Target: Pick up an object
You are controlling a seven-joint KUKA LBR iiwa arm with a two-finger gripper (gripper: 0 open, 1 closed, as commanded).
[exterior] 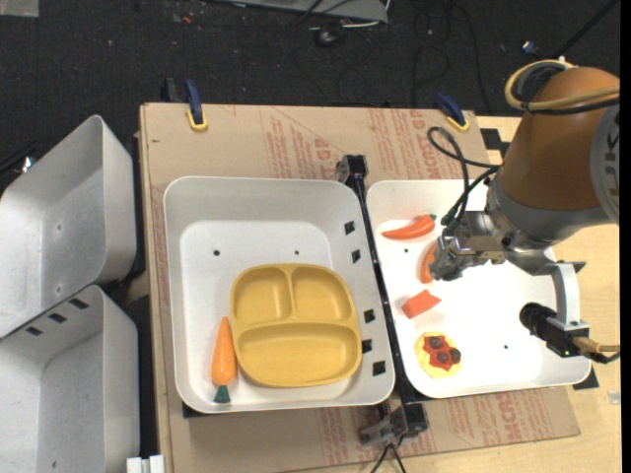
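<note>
jaws low in the right bin [493, 363], touching an orange piece [429, 262]; their opening can't be made out.

In the right bin we see an orange chili pepper [408, 229] lying flat near the top, an orange wedge [421, 304] below it, and a small yellow pizza [440, 354] with dark toppings lowest.

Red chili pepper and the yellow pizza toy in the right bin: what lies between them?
In the camera view, an orange wedge lies between the red chili pepper and the pizza toy; bare white bin floor surrounds it.
</note>
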